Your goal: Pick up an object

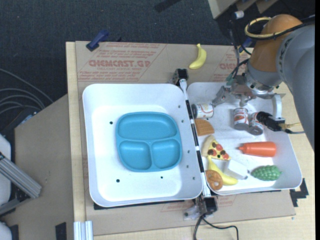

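The right bin (287, 134) holds several toy foods. A small can (242, 118) stands near its back. A second can (203, 110) lies by the left wall. An orange carrot (257, 148) and green grapes (265, 173) are at the right. A pizza slice (218, 150), a banana (226, 178), a pretzel (213, 177), a brown bread piece (204, 128) and a white block (239, 169) lie along the left and front. My gripper (244, 100) hangs over the bin's back part, just above the standing can.
The left bin (97, 134) holds a blue divided plate (148, 140). Another yellow banana (198, 58) lies on the bench behind the bins. The grey arm with its orange band (276, 28) covers the back right corner.
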Controlling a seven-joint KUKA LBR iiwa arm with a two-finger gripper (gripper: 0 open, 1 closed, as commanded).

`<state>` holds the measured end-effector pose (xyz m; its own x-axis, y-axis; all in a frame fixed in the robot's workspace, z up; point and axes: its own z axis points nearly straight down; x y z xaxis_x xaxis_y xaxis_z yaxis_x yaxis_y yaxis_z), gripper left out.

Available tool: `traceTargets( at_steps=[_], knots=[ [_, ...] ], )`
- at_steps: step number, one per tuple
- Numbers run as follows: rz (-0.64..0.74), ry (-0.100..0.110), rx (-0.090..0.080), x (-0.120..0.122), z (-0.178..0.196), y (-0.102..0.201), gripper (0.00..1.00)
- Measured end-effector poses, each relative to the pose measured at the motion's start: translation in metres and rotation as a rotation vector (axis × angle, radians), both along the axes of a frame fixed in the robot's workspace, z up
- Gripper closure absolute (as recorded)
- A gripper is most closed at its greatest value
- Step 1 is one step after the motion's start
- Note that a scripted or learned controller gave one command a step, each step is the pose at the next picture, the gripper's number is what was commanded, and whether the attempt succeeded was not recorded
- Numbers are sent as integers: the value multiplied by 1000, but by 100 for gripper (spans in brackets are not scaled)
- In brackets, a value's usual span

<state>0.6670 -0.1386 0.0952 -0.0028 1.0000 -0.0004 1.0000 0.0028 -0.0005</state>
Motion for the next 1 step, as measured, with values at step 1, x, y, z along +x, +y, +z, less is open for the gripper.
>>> traceTargets(
  at_steps=[1],
  knots=[
    [1,-2,-1,1,11,0,100]
  ],
)
